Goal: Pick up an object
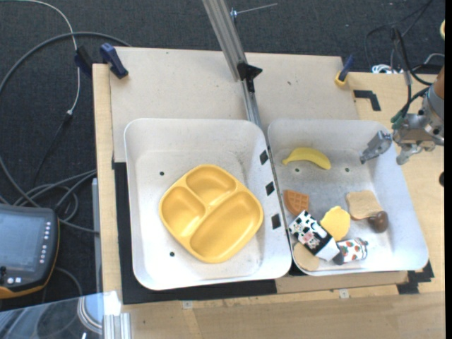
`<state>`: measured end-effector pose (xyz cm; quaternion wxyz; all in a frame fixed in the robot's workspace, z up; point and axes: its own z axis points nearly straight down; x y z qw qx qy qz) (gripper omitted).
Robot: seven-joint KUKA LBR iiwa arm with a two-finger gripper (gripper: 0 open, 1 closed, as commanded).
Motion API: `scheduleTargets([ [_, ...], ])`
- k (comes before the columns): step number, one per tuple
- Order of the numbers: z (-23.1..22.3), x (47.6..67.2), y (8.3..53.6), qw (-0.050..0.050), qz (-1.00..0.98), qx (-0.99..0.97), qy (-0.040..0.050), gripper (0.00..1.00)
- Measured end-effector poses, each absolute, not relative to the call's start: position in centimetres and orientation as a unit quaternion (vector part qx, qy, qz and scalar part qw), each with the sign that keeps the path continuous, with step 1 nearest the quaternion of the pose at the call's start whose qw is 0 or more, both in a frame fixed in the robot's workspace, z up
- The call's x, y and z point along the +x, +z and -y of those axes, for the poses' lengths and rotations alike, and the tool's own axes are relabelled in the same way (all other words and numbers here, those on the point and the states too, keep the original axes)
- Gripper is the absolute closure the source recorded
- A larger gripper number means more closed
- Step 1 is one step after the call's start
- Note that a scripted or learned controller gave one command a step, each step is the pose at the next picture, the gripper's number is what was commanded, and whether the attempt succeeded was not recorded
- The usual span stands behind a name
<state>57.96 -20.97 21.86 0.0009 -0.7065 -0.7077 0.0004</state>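
One banana [307, 158], one plate [211, 212] (yellow both)

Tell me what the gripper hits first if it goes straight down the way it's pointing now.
Probably the bare floor of the right bin near its right wall: the gripper hangs above that spot. The bread slice lies nearer the camera, seemingly off that line, though depth is unclear.

A pale wooden bench [183, 83] stands on dark carpet [56, 6] strewn with grey cables [42, 62], a slanted metal rail [219, 20] crossing above it and a dark-screened pendant [25, 249] lying at left.
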Motion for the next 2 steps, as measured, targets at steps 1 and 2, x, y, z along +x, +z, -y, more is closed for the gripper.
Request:
scheduleTargets([
  [1, 10.0, 58.4, 9.3, 0.006, 0.710, -0.705, 0.0014, 0.00],
  [2, -3.9, 53.7, 19.6, 0.000, 0.710, -0.704, -0.0031, 0.00],
])
